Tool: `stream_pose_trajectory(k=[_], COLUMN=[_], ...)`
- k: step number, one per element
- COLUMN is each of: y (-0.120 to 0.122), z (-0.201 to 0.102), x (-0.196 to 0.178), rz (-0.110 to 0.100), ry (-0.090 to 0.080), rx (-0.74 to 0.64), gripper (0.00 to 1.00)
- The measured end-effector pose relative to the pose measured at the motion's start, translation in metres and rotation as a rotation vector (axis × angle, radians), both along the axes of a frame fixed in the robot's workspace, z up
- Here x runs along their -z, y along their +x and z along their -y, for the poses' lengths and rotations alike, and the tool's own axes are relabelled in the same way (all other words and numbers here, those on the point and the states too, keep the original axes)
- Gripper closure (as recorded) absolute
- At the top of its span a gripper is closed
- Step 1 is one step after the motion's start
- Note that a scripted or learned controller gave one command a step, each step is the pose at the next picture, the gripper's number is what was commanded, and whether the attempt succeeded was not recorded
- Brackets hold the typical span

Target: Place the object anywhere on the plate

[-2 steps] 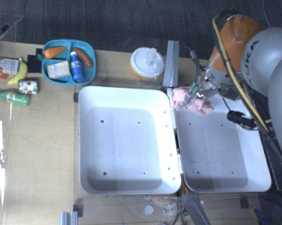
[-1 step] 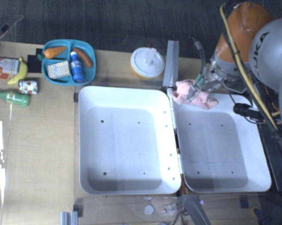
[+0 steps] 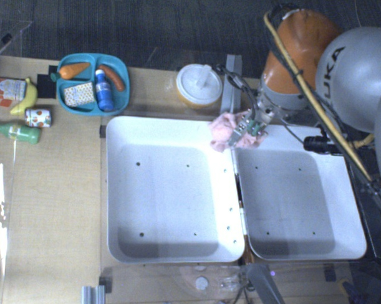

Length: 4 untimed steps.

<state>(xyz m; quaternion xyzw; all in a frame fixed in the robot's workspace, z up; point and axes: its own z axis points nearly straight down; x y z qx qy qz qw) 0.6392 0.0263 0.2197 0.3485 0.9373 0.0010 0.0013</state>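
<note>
I see the gripper (image 3: 252, 127) over the far edges of the two bins, where left bin (image 3: 170, 191) meets right bin (image 3: 301, 202). A pink cloth (image 3: 223, 132) is bunched at its fingers, apparently pinched between them, draped across the far rims

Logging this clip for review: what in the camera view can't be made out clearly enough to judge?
- Gripper: in the camera view, finger state is hidden by the wrist and pink cloth.
- Pink cloth: held or merely lying on the bin rim, cannot tell.
- Blue tray contents: too small to identify surely.
- Arm: cut off by the right edge.
</note>
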Motion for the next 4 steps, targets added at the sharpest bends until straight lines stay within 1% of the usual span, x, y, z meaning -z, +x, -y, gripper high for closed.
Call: stream_pose_trajectory(k=[1,2,3,4], y=[-0.016,-0.036,-0.055,-0.055], z=[-0.058,-0.103,-0.152,-0.151], x=[-0.007,0.003,-0.002,-0.002], rz=[0.001,0.002,0.002,0.002], ry=[0.000,-0.001,-0.001,-0.001], rx=[-0.404,-0.714,-0.716,-0.716], gripper=[1.00,1.00,1.00,0.00])
